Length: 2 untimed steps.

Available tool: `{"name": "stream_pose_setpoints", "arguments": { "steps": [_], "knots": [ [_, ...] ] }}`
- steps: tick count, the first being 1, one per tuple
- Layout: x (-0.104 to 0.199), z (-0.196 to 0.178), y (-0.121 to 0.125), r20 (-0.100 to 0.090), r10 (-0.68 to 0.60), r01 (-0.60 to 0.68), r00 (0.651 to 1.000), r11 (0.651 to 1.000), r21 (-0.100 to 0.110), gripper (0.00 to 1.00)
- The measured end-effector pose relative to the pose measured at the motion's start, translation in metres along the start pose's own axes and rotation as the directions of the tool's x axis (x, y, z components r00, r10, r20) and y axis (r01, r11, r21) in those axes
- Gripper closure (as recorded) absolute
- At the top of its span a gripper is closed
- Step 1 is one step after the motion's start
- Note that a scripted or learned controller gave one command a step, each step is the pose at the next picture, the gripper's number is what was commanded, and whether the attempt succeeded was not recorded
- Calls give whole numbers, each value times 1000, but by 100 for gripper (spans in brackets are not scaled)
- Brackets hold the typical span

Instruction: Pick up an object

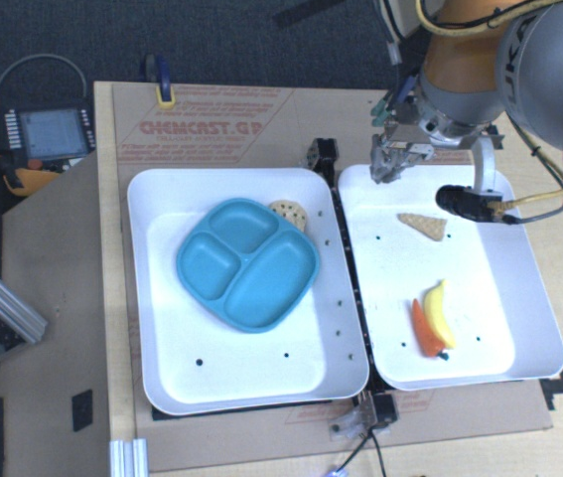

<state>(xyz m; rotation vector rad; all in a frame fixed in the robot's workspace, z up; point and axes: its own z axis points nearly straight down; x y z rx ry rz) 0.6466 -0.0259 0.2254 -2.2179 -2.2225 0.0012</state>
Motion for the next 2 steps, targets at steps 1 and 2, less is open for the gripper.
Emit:
{"name": "stream_pose_setpoints", "arguments": {
  "steps": [1, 2],
  "knots": [
    [59, 5, -9, 0, 1, -1, 1000, 1000, 1, 100],
    [113, 13, -15, 0, -3, 3, 1000, 1000, 1, 100]
  ]
}}
